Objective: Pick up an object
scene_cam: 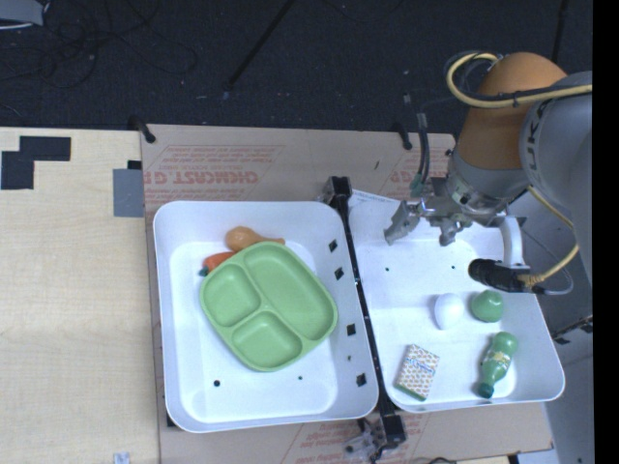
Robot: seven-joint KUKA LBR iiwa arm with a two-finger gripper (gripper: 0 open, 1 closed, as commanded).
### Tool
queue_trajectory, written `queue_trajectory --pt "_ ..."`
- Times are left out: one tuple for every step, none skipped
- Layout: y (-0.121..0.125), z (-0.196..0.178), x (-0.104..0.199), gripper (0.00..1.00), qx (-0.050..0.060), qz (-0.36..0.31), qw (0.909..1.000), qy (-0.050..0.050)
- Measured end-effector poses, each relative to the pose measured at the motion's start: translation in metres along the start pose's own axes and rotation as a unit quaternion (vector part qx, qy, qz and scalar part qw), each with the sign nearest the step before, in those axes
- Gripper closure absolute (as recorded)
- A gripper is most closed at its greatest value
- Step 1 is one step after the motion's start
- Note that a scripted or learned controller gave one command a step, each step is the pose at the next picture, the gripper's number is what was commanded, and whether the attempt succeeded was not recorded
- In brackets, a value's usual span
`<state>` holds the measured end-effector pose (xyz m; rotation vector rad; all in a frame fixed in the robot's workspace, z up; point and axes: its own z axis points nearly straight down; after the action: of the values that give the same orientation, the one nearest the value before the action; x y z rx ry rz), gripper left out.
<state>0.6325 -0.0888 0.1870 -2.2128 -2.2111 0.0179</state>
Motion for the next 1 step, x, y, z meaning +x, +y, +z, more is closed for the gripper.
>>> queue_trajectory --pt "0.003 -0.0089 0.0 0.0 -0.007 -0.001 1.0 0.0"
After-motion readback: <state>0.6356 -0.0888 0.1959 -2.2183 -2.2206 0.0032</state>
